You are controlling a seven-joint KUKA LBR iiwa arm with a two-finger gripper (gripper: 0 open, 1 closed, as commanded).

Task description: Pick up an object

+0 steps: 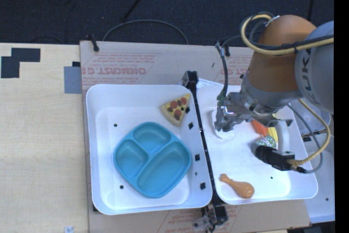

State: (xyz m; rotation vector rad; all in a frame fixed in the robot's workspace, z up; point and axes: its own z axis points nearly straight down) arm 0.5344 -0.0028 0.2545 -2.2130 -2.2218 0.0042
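White plastic lines both bins; the gripper (pixel 224 124) hangs low over the right bin (pixel 305 189), near its divider side, apparently touching a small white object (pixel 224 132) beneath. Whether its grip is open or closed cannot be told. An orange drumstick toy (pixel 238 186) lies toward five o'clock from it, long axis roughly ten-to-four. In the left bin (pixel 101 117) a blue divided plate (pixel 152 159) sits, with a pizza slice toy (pixel 176 108) at its one o'clock.

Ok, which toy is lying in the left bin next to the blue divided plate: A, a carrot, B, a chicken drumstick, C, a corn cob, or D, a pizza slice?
D: the pizza slice lies in the left bin, just above the blue divided plate.
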